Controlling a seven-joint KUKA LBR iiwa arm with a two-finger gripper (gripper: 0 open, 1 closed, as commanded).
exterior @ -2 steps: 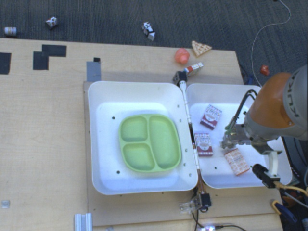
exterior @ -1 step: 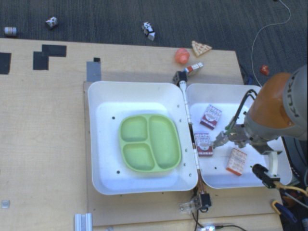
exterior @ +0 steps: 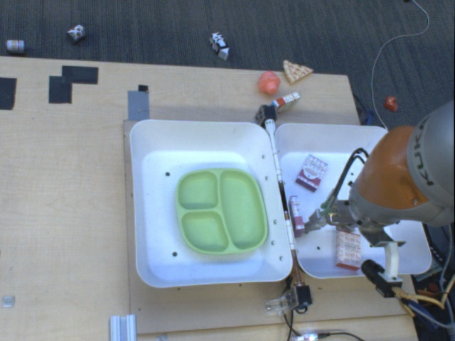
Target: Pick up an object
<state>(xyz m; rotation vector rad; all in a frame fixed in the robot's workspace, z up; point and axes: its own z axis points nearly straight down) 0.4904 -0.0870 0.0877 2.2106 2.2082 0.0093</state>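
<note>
The right bin (exterior: 398, 137) holds a red and white packet (exterior: 311, 172), a small dark red item (exterior: 296, 214) against its left wall, and a pale pink packet (exterior: 348, 249) near its front. My gripper (exterior: 311, 223) reaches in from the right and sits low by the left wall, right beside the small dark red item. The orange-banded wrist (exterior: 387, 180) covers the middle and right of this bin. Nothing is visibly held.
A green divided plate (exterior: 220, 210) lies in the left bin (exterior: 153, 190). Behind the bins on the bench lie a red ball (exterior: 269, 82), a toy pizza slice (exterior: 297, 70) and a small tube (exterior: 288, 100). Cables and a connector (exterior: 295, 298) sit at the front edge.
</note>
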